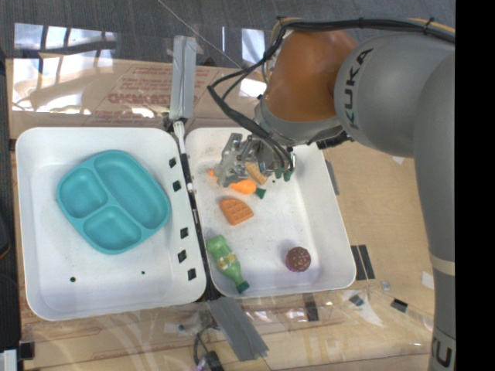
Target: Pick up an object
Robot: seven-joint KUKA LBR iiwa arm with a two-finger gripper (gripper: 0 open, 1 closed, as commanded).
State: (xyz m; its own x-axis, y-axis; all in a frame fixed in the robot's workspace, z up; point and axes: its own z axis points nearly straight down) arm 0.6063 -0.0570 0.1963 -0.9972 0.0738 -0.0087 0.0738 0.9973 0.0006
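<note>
Claw (251,163): low in the right bin (329,230), near its far wall, directly over the carrot (244,185). Whether it is open or closed cannot be told; the metal parts blur together from this angle. Nothing can be confirmed as gripped.

Right bin, contents: carrot, orange with green top, lying under and just in front of the claw; waffle-like orange wedge (236,211), just nearer the camera than the carrot; green bottle (225,260), lying against the near-left corner; dark round item (298,259), near the right wall, well apart from the rest.

Left bin (39,269), contents: teal divided plate (113,200).

Risks, as judged: the carrot is small and lies flat, so a grasp could close above it or nudge it aside. The wedge sits near enough to be struck or dragged along. Cables (232,99) trailing from the wrist hang close to the divider (184,130) between the bins and could snag.

Room: far wall close behind the claw limits travel that way. Open floor lies in the bin's middle and right.
</note>
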